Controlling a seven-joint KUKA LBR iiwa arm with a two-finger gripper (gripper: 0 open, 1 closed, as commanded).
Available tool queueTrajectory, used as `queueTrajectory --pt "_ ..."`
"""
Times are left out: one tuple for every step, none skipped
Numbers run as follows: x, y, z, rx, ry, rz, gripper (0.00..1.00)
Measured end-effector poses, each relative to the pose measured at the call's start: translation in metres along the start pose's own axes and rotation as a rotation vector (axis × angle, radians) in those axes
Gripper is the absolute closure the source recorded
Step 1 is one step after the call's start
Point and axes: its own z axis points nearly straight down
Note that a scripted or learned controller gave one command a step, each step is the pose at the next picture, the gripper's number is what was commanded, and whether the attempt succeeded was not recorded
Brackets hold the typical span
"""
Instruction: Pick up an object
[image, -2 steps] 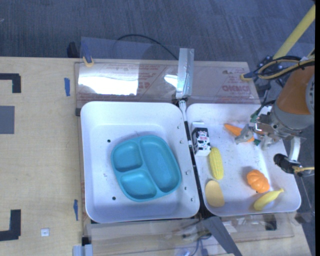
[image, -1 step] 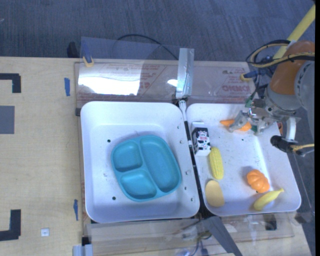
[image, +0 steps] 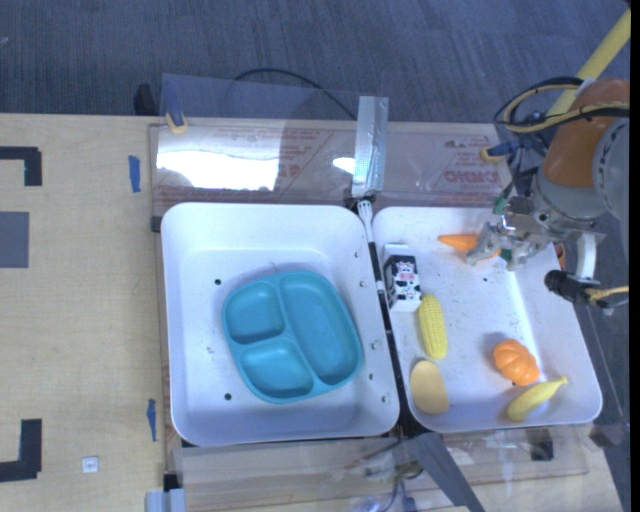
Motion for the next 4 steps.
queueTrajectory --pt "0.019 -0.076 -0.112 -0.053 -0.013 0.03 1.0" --pt "0.058 -0.149 -0.129 -0.04 -0.009 0.137 1.0" --pt "0.057 -0.149 -0.128 -0.038 -0.009 0.139 0.0" --pt "0.074 -0.097 -0.023 -0.027 -0.011 0.088 0.0"
